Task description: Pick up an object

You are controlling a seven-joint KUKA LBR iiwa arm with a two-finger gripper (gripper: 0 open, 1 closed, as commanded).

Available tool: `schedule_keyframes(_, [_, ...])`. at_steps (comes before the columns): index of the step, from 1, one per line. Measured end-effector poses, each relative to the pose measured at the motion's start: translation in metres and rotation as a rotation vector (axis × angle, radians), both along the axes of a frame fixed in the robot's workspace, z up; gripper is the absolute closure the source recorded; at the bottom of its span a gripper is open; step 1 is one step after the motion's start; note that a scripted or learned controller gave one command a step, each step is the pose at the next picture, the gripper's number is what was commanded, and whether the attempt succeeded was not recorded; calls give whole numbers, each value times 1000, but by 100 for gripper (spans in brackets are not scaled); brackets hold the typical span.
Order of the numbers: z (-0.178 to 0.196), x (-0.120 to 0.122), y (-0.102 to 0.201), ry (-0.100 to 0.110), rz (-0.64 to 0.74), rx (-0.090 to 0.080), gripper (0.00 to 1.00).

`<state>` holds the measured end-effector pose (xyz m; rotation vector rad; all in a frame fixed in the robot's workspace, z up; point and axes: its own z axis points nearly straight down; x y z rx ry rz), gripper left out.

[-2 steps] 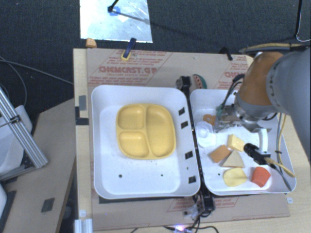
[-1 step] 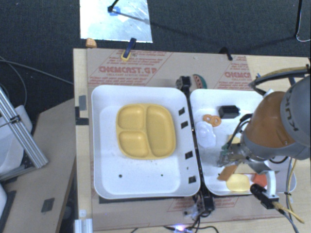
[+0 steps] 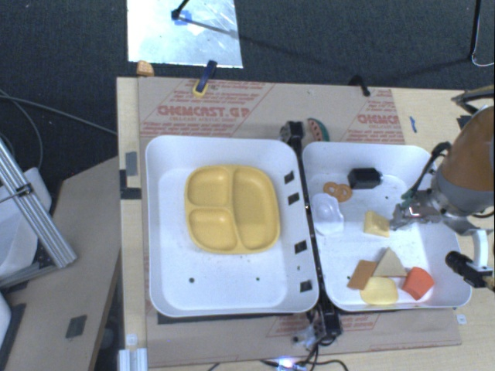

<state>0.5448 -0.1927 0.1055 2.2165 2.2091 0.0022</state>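
My gripper (image 3: 400, 216) sits low in the right bin (image 3: 410, 158), tips just right of the cheese cube (image 3: 377, 223), which looks like my target. I can't tell how the tool is set. The other food lies below it, so this cube is the easiest reach.

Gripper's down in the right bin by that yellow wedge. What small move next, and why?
Probably nudge the gripper slightly toward the left bin, over the yellow wedge, then lower. It sits right beside the wedge's edge, not centered over it, and the wedge lies apart from the other pieces, making it the easiest pick.
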Motion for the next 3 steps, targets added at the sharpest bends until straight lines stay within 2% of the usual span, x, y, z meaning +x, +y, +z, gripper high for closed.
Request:
schedule_keyframes(1, [-2, -2, 6, 8, 5, 7, 0])
schedule_keyframes(2, [92, 1, 56, 1, 12, 7, 0])
schedule_keyframes(3, [212, -33, 59, -4, 8, 5, 0])
